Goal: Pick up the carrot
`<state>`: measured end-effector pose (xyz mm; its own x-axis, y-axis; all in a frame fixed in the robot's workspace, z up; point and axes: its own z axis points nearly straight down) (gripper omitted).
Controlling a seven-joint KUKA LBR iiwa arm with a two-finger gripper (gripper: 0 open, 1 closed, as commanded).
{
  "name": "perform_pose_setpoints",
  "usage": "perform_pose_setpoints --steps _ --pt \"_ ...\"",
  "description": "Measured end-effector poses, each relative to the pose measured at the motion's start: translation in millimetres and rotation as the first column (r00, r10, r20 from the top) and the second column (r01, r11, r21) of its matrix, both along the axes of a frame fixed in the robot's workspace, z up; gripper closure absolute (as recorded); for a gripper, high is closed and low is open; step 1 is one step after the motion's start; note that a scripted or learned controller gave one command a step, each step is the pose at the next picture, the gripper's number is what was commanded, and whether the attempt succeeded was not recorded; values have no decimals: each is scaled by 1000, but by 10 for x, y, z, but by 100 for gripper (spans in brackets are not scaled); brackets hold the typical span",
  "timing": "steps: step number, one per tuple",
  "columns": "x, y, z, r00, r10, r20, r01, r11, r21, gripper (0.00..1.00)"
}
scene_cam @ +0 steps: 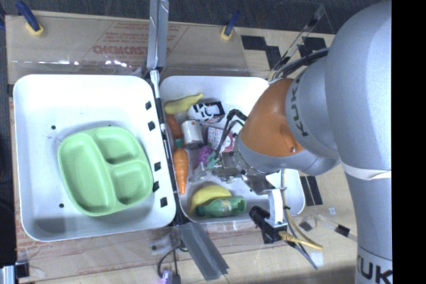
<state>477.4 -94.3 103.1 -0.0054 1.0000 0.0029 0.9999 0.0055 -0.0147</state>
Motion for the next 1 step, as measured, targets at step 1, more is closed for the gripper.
perform_pose_setpoints --steps 1 --pt "-12 23 -138 992 123 8 -123 992 1 0"
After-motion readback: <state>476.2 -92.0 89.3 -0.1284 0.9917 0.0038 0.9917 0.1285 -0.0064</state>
